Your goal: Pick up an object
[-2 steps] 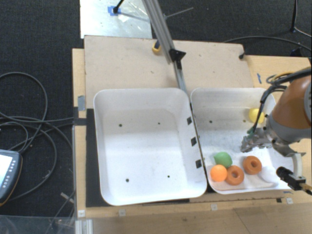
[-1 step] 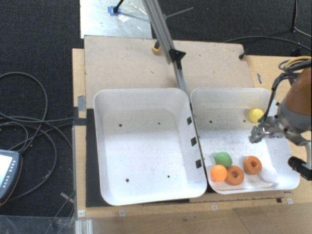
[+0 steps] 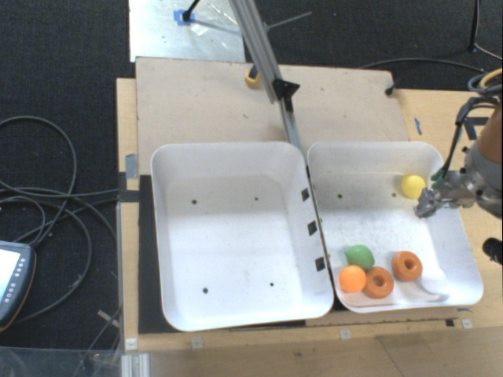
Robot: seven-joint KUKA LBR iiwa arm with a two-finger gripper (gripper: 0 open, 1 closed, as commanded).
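Bench (image 3: 204, 100) bears two white bins. Right bin (image 3: 369, 171), near edge: orange ball (image 3: 352, 278), green object (image 3: 360, 255), two orange rings (image 3: 378, 282) (image 3: 407, 265), white piece (image 3: 428, 291). Farther: yellow ball (image 3: 413, 184) just beside gripper (image 3: 427, 204); jaw state indeterminate.

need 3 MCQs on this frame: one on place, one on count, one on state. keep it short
1. Where does the yellow ball lie?
A. left bin
B. right bin, far part
C. on the bench outside the bins

2. How many orange rings are in the right bin?
A. none
B. two
C. four

3. What is the claw doing?
A. carrying the green object
B. resting in the left bin
C. sitting beside the yellow ball at the right bin's right wall

Key: 1 B, the ball sits near the bin's far right corner. 2 B, two rings lie side by side near the front wall. 3 C, the claw is just right of the ball, and the green object lies on the bin floor.
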